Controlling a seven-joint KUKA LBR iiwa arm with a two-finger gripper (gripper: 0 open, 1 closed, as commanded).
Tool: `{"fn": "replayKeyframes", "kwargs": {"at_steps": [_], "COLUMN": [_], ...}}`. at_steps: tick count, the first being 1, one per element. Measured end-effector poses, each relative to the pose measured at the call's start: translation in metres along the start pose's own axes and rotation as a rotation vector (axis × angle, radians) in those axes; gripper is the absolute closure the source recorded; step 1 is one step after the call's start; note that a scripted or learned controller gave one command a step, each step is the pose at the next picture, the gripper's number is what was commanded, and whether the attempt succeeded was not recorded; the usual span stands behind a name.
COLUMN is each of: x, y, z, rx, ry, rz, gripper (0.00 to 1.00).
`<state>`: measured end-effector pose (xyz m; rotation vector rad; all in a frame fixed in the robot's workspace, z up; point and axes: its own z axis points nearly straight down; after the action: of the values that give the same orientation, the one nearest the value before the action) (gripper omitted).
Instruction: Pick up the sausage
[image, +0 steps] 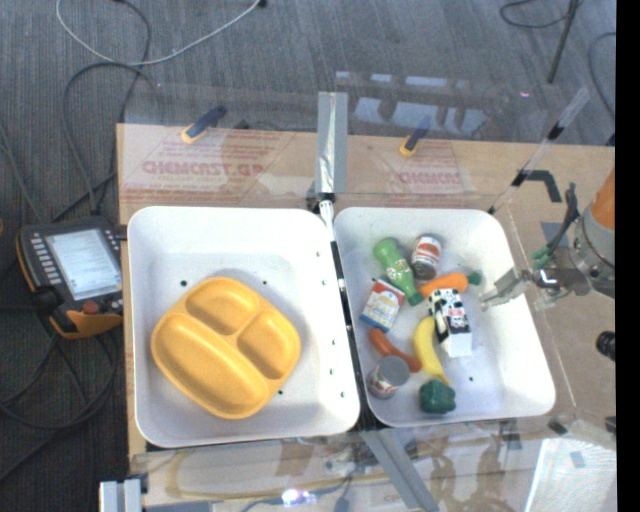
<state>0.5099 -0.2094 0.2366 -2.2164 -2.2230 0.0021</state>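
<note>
Claw (497, 292) poised over the right bin's (520, 385) right half, near its right edge; open or closed impossible to tell from here, nothing seen held.

Sausage (393, 348), reddish-brown, lying at a slant in the right bin's left part, toward the near edge, just above a grey can (386, 378) and just beside a banana (428, 346). Also in that bin: a green bottle (396, 266) and a small can (426, 256) with a red label toward the far edge, a carrot (446, 284), a small carton (381, 305), a black-and-white cow-patterned carton (453, 320), broccoli (437, 398) by the near edge. Labels too small to read.

Left bin (160, 240) holding a yellow divided plate (226, 346), three compartments, toward the near left corner.

Red lettering on the bench board (225, 175) beyond the bins, too faint to make out.
</note>
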Motion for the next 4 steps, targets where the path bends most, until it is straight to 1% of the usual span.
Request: {"fn": "replayKeyframes", "kwargs": {"at_steps": [1, 2, 3, 4], "x": [0.093, 0.164, 0.168, 0.184], "y": [-0.007, 0.032, -0.016, -0.026], "z": [0.084, 0.054, 0.054, 0.054], "rx": [0.002, -0.001, 0.002, 0.001], "ry": [0.000, -0.001, -0.001, 0.000], "rz": [-0.066, -0.403, -0.444, -0.633], "gripper": [0.00, 0.00, 0.00, 0.00]}}
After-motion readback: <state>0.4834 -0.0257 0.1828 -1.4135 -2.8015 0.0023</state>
